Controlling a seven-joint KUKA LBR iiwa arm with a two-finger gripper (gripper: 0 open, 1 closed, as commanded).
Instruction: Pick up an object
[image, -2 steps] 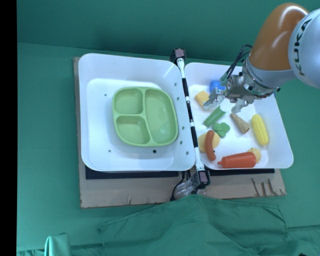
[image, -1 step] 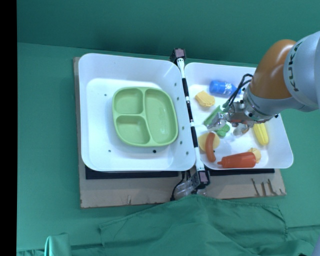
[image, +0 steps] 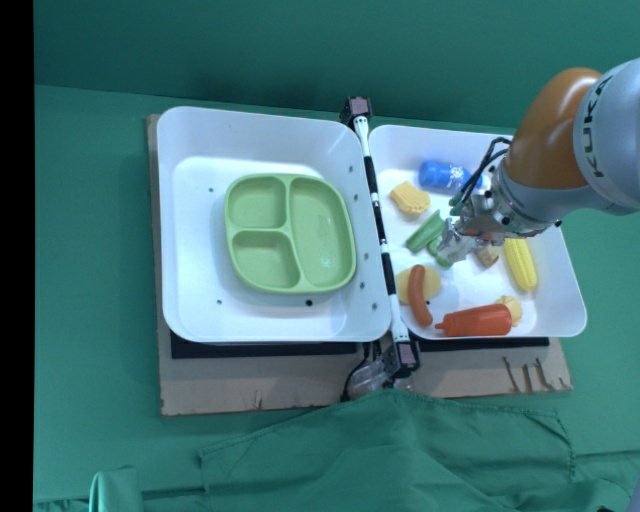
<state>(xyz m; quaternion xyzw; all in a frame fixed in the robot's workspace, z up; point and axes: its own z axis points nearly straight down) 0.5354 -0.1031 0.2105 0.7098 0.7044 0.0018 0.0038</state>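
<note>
Green pepper (image: 425, 232) lies in right bin (image: 560, 300), just left of hand (image: 447, 250). You see hand low over bin middle; corn (image: 520, 263) right of hand, ketchup bottle (image: 478, 321) below, blue bottle (image: 440, 175) above. Grip state: cannot tell.

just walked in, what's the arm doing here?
The arm has reached in over the right bin, with its gripper low among the toy food there, next to the green pod and close to the corn. No item is visibly between its fingers, so no pick yet. The ketchup bottle and sausage lie nearer the bin's front. The left bin holds a green divided plate.
</note>
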